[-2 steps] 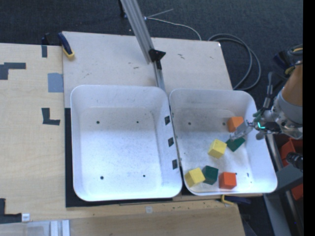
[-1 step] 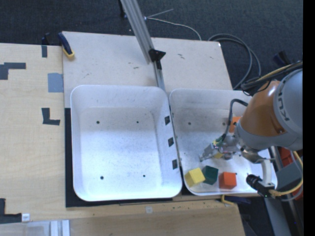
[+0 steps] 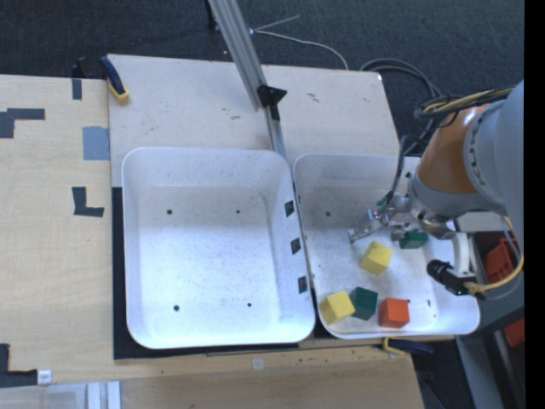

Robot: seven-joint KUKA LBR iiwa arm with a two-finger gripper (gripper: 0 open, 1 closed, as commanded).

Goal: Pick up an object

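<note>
Orange block (image 3: 393,312) nearest; hand (image 3: 369,228) low over right bin (image 3: 334,177), above yellow block (image 3: 375,257).

Two white bins (image 3: 136,254) sit side by side, and the right one holds four blocks: two yellow (image 3: 375,257), one green (image 3: 364,302), one orange (image 3: 393,312).

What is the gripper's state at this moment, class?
Gripper: cannot be told; it hovers in the right bin, just above a yellow block.
</note>
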